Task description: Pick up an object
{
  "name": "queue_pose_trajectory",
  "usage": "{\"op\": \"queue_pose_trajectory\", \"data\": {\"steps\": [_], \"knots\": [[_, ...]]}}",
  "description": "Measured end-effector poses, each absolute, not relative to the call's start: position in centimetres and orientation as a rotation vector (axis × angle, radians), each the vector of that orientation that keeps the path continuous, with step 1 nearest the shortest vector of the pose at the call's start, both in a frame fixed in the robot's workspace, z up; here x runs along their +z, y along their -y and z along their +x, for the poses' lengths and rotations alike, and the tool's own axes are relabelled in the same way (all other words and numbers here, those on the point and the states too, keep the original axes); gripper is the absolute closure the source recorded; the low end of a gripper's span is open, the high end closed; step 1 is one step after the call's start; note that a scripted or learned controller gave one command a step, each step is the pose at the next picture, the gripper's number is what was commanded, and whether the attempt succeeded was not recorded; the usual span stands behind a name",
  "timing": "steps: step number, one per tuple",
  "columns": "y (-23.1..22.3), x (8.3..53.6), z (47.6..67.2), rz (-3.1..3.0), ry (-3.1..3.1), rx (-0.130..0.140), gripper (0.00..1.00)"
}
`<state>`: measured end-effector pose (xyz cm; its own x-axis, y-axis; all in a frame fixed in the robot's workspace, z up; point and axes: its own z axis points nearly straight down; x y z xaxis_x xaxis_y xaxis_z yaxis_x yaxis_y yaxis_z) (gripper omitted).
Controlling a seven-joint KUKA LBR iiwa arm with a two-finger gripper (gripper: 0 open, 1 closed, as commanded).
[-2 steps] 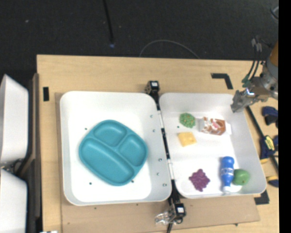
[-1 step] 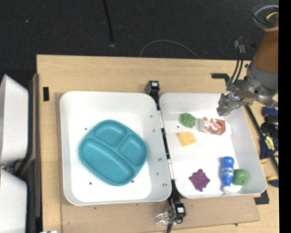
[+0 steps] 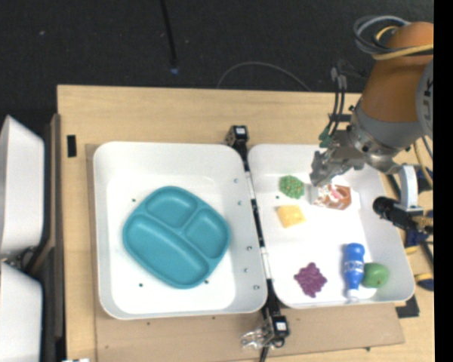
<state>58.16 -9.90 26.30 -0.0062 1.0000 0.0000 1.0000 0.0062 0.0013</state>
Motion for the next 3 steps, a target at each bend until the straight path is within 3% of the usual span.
{"op": "queue_pose_trajectory", "data": {"steps": [1, 3], "knots": [[4.6, 26.0, 56.0, 2.215, -2.228, 0.001, 1.0], [-5.7, 23.8, 54.0, 2.215, -2.228, 0.0, 1.0]]}}
